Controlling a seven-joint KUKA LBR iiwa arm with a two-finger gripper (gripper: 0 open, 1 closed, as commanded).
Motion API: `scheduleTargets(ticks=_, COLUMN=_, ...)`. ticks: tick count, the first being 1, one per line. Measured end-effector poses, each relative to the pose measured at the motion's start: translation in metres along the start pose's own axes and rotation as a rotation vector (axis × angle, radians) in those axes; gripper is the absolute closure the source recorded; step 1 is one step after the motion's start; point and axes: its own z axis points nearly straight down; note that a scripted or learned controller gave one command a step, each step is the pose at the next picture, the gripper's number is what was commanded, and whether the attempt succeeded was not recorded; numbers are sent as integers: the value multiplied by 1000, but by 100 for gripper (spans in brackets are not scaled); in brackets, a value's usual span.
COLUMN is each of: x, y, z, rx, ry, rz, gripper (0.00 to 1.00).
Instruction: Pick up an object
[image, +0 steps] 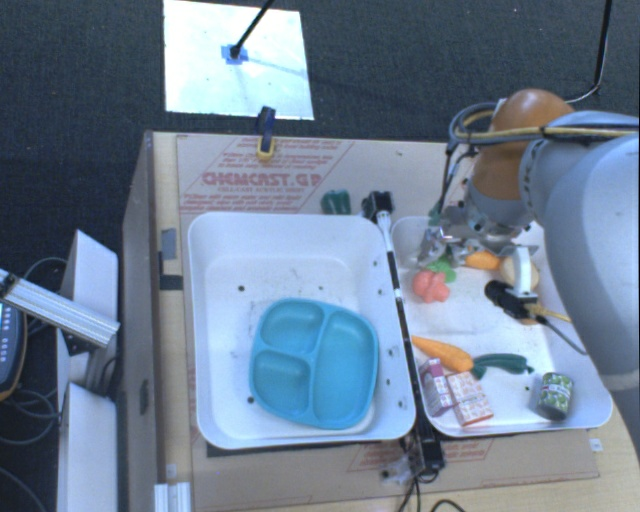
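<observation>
**Arm low over the far end of the right bin**

While the blue divided plate (315, 362) lies alone in the left bin (215, 300), the grey arm (575, 200) reaches in from three o'clock and hangs its gripper (440, 245) over the right bin (590, 410), up near that bin's twelve o'clock corner. From here I cannot tell how the claw stands.

Just at the gripper's six o'clock sits a pink strawberry-like toy (431, 285). An orange piece (482, 261) lies at its three o'clock side. Further toward six o'clock lie a toy carrot (442, 351), a green-handled tool (505, 363), two small cartons (455, 390) against the bin's left wall and a small green can (553, 394) at the near right corner.
</observation>
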Motion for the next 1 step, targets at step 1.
scheduleTargets(ticks=1, x=31, y=-58, z=-92, rx=-20, ry=0, rz=2, gripper=100)
